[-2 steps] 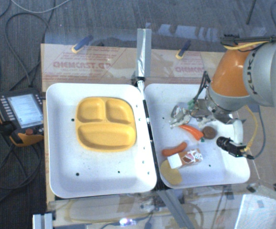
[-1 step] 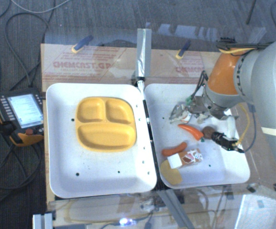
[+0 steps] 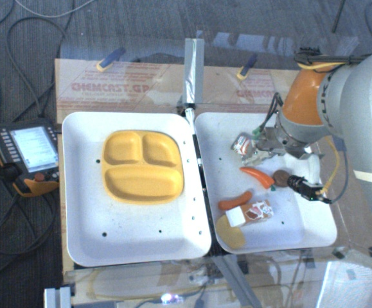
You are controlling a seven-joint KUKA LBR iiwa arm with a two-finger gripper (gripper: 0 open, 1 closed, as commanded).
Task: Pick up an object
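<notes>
Objects in the right bin (image 3: 314, 236)
Crumpled wrapper (image 3: 242, 144), carrot (image 3: 257, 175), sausage (image 3: 235, 201), red-white packet (image 3: 257, 211), white block (image 3: 235, 217), tan disc (image 3: 230, 235).

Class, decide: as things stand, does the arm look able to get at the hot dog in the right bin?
Probably yes. The hot dog lies uncovered near the gripper, in the same right bin; only the carrot lies between them.

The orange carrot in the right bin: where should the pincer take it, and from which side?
Across the middle of the carrot, coming straight down. It lies flat and slanted on the right bin, long and narrow, so closing across its short width probably fits best. The brown disc crowds its lower end.
</notes>
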